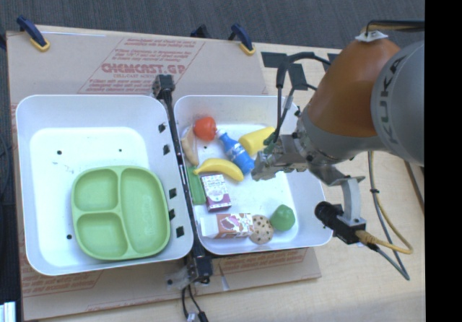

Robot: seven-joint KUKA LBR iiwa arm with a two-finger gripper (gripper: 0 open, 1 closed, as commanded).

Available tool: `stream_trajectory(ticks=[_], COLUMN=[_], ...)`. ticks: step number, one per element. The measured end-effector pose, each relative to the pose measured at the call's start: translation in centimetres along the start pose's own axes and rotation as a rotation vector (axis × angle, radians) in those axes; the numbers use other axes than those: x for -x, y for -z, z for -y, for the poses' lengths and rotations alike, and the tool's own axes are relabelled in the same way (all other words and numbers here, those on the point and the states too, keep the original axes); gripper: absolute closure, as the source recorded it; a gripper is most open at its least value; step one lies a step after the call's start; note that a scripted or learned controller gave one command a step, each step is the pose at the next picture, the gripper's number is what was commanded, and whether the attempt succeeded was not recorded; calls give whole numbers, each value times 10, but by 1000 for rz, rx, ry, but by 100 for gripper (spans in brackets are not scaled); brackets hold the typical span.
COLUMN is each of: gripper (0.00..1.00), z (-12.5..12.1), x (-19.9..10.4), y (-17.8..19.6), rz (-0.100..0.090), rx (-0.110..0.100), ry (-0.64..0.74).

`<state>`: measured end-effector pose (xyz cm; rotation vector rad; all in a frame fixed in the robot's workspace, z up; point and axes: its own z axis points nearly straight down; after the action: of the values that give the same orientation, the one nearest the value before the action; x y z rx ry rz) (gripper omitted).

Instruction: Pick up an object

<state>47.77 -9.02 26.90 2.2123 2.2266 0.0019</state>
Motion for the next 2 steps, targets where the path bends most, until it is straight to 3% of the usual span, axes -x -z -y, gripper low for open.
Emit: stream_trajectory(ticks=[1, 2], gripper=[100, 100], z=[-40, -105], x=[73, 98], y=[-64, -82], rz=[-1, -1], rx=[-6, -4], ry=[-2, 1])
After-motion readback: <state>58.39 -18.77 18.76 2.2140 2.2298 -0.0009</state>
